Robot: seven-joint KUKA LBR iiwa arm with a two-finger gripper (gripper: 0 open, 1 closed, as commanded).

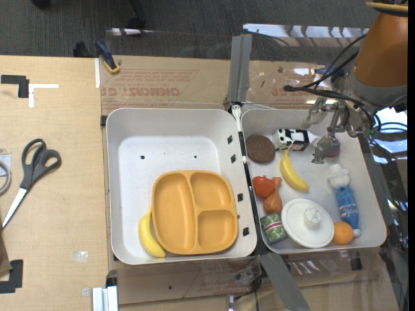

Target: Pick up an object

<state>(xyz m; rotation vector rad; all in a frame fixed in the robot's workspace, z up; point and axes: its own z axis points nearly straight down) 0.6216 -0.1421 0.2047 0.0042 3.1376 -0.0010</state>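
On the bare bench at the far left we note a pair of scissors (29,167) lying flat, well apart from both bins.

The left bin (123,141) holds a yellow divided plate (193,211) with three compartments, lying flat in the near half. A yellow banana (148,237) sits tucked against the plate's left edge, partly under it.

The right bin (371,173) is crowded. At its far left we record a brown round cookie (261,148), with a black-and-white cow toy (293,138) just beside it. Below these lie a red tomato-like piece (264,186) and an orange-brown piece (273,202), touching. A second banana (293,172) lies at a slant near the centre. At the near edge, a green can (273,229) rests against a white lidded bowl (308,222). To the right lie a blue bottle with a white cap (345,199) and an orange (343,233).

The gripper (326,149) hangs over the far right part of this bin, above no single object we can confirm. Whether it is released or clenched, we cannot tell.
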